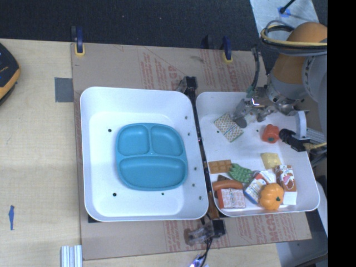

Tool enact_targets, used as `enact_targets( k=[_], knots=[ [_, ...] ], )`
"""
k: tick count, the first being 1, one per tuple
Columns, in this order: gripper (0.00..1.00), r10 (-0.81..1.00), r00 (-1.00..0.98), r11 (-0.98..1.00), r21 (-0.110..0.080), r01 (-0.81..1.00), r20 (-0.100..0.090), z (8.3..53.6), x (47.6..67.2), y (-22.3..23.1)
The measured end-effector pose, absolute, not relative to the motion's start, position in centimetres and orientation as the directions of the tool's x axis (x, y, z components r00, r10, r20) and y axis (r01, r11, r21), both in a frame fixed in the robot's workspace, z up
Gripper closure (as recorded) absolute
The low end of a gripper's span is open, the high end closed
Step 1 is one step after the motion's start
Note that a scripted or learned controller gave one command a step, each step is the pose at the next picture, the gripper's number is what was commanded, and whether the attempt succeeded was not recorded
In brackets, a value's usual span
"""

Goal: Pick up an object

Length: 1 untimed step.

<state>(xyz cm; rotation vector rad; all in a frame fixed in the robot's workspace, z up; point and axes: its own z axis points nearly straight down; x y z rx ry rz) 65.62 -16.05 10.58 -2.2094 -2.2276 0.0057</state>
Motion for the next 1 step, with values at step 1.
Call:
enact_targets(
  k=[1],
  knots=[
    [1.0,1.0,-0.006,0.006,-0.002,1.0,0.0,13.43,65.63,-14.72]
  ],
)
